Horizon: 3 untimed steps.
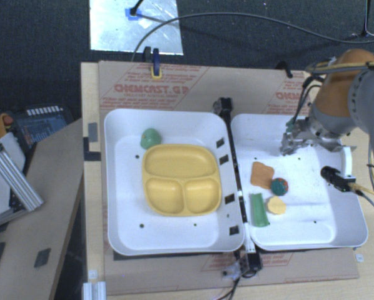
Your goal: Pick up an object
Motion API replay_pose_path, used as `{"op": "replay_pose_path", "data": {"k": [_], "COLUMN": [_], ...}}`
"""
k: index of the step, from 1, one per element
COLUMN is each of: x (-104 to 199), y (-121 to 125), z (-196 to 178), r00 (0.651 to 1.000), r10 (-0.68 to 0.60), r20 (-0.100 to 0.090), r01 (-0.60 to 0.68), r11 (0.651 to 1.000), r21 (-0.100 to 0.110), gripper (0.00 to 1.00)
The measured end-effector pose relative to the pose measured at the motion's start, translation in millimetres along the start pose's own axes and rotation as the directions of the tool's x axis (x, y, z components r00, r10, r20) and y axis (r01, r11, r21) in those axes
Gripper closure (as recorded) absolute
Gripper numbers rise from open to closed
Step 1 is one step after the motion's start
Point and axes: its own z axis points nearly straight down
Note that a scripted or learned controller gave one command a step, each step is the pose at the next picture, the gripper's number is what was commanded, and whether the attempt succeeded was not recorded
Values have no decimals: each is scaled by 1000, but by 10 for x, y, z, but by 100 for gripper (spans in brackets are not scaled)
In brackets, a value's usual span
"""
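Gripper (pixel 291 144) hangs over right bin (pixel 312 233), upper part; finger state cannot be told. Candidates lie nearby: orange piece (pixel 262 174), ball (pixel 279 185), yellow disc (pixel 276 205), green stick (pixel 258 209). Advise descending squarely over one isolated item.

- White bins (pixel 121 230), frame centre
- Yellow divided tray (pixel 181 179)
- Pale green lump (pixel 151 138)
- Orange slab (pixel 262 174)
- Teal-and-red ball (pixel 279 185)
- Green bar (pixel 259 209)
- Yellow disc (pixel 276 205)
- Grey arm (pixel 368 99) with orange band (pixel 337 92), upper right

Dark carpet floor (pixel 37 36) (a shiny foil sheet (pixel 136 16) lies on it) surrounds the tan bench (pixel 62 186).
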Motion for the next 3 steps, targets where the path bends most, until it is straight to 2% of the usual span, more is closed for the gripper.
{"op": "replay_pose_path", "data": {"k": [1,3], "x": [-101,-93], "y": [47,3], "z": [-563,-1530], "r00": [1000,1000], "r10": [5,3], "r20": [1,1], "r01": [-5,-3], "r11": [1000,1000], "r21": [-2,-2], "gripper": [100,100]}}
